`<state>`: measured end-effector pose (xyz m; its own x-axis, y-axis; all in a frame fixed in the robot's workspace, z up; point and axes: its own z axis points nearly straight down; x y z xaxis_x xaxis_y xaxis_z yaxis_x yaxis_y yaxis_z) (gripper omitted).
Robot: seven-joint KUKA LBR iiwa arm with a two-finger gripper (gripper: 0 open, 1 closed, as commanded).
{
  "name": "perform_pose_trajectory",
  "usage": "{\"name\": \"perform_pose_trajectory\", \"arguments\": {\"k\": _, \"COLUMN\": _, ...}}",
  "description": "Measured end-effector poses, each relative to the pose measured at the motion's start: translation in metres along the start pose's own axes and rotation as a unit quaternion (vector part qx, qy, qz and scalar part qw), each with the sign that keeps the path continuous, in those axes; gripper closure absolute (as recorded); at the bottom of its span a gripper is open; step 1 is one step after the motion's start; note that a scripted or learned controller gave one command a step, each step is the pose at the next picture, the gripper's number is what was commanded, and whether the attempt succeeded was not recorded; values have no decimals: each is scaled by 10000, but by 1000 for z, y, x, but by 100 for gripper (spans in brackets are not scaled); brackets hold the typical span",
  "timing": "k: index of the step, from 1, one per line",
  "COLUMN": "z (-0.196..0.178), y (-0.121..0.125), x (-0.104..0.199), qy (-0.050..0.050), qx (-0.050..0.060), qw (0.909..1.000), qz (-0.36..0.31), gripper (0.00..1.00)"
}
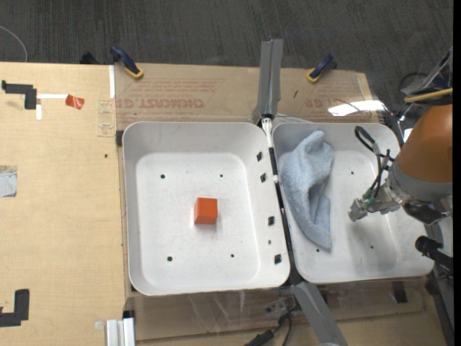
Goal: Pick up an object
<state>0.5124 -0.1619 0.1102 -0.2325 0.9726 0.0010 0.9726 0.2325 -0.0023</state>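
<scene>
Right of frame, over the right-hand bin (403, 262): one gripper (362, 209), carried on a grey arm (432, 150) with an orange band, hanging low above bare white floor near that bin's right wall; fingers too small and foreshortened to read, so whether they stand open or closed I cannot tell; nothing is visible between them.

Centre-right of frame, same bin: one blue-grey towel (311, 186), crumpled, lying along the bin's left side from the upper wall down toward the lower middle; its nearest fold sits near the gripper but apart from it.

Centre-left of frame, left-hand bin (144, 265): one small orange block (206, 210), upright, alone on the bin floor and well apart from every wall; well apart from the gripper, with the divider between the bins in the way.

Left and upper frame: counter (50, 215) of pale board, two clamps at the upper edge.

Handling note, as judgement: the towel is the nearer candidate; a good grasp would come straight down on a raised ridge of cloth, not on a flat thin edge, with fingers spread wide before contact and closed only once they bracket the fold; the block offers firmer faces, but it calls for a lift clear of the divider and fingers squared to two opposite sides.
</scene>
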Motion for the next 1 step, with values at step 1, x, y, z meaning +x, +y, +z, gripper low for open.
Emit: {"name": "perform_pose_trajectory", "arguments": {"k": 1, "z": -64, "y": -21, "x": 5, "qy": -12, "qx": -16, "qw": 9951, "qz": -990, "gripper": 100}}
